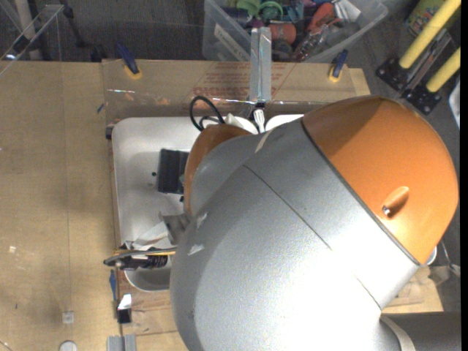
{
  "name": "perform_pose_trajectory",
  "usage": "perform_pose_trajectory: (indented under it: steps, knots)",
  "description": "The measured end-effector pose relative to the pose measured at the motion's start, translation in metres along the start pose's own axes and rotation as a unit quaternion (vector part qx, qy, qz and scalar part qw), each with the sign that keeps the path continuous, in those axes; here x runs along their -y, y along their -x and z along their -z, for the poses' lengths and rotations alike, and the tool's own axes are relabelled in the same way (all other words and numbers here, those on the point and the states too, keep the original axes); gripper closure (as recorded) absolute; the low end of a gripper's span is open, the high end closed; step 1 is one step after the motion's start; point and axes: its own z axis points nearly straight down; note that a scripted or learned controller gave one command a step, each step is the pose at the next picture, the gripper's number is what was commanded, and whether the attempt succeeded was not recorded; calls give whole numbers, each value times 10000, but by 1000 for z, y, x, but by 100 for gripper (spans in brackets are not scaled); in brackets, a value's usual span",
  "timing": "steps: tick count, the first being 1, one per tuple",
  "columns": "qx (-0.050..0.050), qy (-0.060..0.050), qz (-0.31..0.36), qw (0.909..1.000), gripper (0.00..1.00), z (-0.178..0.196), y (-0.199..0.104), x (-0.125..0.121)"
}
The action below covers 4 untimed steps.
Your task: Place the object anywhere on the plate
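The arm (314,232) looms over most of the left bin (135,134), hiding the plate and much else. A black boxy object (172,170) lies in that bin, just left of the arm; it may be the task's thing. It looks stiff and light, best taken across its narrow sides. The hand's state cannot be told.

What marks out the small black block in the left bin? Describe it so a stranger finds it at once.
Start at the huge grey arm with its orange band that covers most of the bench. Just left of it lies the left white bin. The black block sits on that bin's bare floor, a dark boxy shape against white, above the cluster of pale and yellow bits near the bin's lower edge.
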Motion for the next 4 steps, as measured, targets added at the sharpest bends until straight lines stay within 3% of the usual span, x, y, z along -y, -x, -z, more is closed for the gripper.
perform_pose_trajectory:
  steps: [1, 2, 3, 4]
  knots:
    - [76, 16, -559, 9984, 0, 174, 15, -39]
    - [77, 24, -577, 9983, 100, 184, 15, -41]
    - [105, 6, -588, 9982, 100, 153, 17, -36]
    - [110, 1, -571, 9983, 100, 49, 8, -5]
